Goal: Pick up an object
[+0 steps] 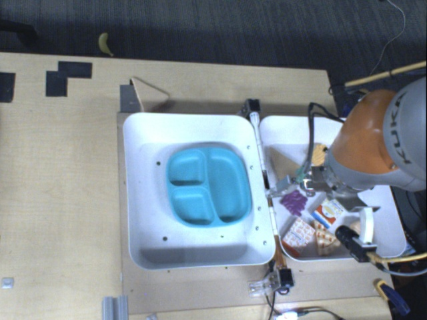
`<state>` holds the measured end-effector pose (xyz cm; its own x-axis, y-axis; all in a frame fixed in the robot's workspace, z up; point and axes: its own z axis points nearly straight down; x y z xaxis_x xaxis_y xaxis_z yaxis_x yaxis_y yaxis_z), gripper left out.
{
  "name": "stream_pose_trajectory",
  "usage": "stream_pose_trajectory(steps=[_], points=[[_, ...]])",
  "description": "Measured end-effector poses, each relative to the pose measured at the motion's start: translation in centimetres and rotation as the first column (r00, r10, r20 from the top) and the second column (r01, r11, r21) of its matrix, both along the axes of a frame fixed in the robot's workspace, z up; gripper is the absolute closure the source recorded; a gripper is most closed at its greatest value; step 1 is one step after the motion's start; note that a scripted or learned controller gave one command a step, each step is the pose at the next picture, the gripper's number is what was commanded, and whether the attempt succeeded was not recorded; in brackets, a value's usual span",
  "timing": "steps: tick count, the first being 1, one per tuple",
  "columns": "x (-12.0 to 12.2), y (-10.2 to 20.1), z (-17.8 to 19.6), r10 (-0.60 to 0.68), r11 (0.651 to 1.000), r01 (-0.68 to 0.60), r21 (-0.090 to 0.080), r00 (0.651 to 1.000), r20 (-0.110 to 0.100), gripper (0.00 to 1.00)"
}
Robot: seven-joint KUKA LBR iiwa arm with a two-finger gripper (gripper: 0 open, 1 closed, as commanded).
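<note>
- The bench (60, 199) is pale wood, with black tape marks (67, 77) well to the upper left of the left bin.
- The left bin (143, 179) holds a blue three-compartment tray (208, 185), long axis running from upper right to lower left across the bin floor.
- The right bin (287, 135) sits just beside the left bin, their rims touching.
- The arm (373, 142) (grey, orange-banded) hangs over the right bin and hides much of its floor.
- The gripper (308, 182) is low in the right bin, near the shared rim; I cannot tell how its tool stands.
- A purple object (293, 201) lies just below the gripper, tilted; contact is unclear.
- A red-and-white packet (327, 213) and a patterned packet (300, 233) lie farther from the left bin's rim, toward the near edge.
</note>
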<state>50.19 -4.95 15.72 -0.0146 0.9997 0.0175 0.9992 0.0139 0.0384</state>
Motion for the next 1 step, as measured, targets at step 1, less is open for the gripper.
stream_pose_trajectory(steps=[1], points=[[0.84, 9.61, 2.73, -0.009, 1.0, 0.008, -0.016, 0.999, -0.036, 1.0]])
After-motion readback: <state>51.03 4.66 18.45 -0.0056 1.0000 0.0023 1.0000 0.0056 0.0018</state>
